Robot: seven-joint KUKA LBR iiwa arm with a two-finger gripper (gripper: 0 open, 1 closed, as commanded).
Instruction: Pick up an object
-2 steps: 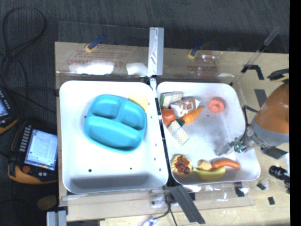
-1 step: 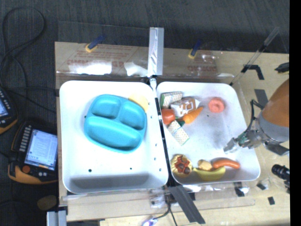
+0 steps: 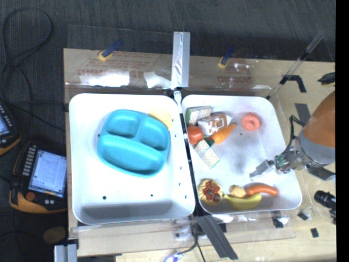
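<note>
One gripper (image 3: 260, 171) above right bin (image 3: 272, 111), nothing visibly gripped.

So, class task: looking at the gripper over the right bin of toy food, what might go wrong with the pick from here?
1. The gripper sits over bare bin floor, so closing here could catch nothing.
2. The hot dog lies against the banana, so a grab might take or shove both.
3. The carrot is packed among small boxes, so fingers may jam.
</note>
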